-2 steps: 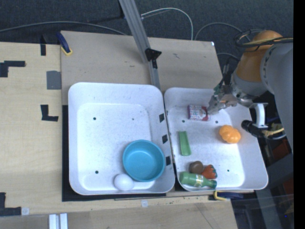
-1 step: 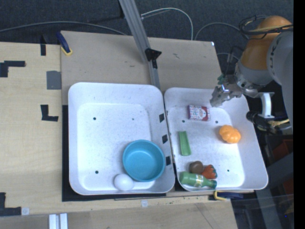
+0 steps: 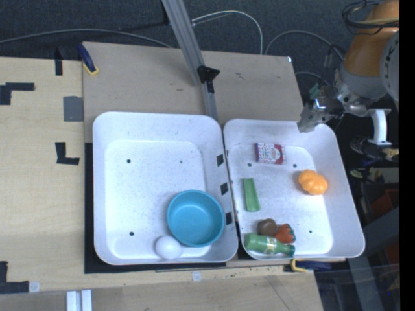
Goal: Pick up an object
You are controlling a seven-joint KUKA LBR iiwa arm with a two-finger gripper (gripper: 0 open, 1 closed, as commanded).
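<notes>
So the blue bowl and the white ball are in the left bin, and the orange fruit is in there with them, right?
Not quite. The blue bowl and the white ball do sit in the left bin, but the orange fruit lies in the right bin, near its right wall, as the camera view shows.

The grey arm (image 3: 373, 57) with its orange band reaches in from the right, its gripper (image 3: 312, 116) hanging above the right bin's far right corner.
</notes>
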